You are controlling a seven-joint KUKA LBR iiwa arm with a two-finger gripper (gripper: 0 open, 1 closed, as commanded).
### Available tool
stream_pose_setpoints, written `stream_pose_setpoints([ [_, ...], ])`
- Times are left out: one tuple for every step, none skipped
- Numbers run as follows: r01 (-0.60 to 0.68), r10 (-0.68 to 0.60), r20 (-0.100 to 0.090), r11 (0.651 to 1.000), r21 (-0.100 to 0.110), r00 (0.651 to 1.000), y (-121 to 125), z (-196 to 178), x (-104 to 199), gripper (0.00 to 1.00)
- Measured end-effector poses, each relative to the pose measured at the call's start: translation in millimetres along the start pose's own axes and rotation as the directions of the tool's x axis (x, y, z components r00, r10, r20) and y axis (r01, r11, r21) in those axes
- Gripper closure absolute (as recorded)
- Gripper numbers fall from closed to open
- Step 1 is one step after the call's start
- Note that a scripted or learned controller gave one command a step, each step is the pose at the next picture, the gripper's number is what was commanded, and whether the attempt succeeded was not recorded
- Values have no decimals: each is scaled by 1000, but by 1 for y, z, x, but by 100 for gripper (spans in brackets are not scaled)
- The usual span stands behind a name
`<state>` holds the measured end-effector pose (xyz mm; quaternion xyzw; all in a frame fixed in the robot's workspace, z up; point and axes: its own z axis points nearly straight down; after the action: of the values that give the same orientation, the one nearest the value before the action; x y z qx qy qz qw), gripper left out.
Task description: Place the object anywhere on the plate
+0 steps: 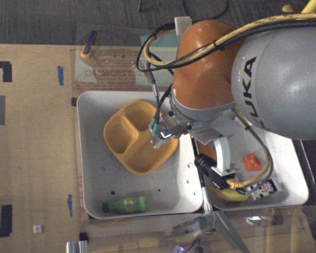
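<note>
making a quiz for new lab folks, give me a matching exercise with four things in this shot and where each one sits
Things:
1. yellow divided plate
2. green bottle
3. small orange block
4. gripper

Places:
A. lying near the left bin's front edge
B. in the right bin
C. over the plate's right side
D. middle of the left bin

Pairs: 1-D, 2-A, 3-B, 4-C
</note>
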<state>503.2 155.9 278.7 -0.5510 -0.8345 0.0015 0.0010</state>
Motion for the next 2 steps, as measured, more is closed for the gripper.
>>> stream_pose_setpoints([
  [42,-42,2,999,-4,999,42,-137,-5,100],
  [108,-108,0,994,-1,994,-13,-57,28,100],
])
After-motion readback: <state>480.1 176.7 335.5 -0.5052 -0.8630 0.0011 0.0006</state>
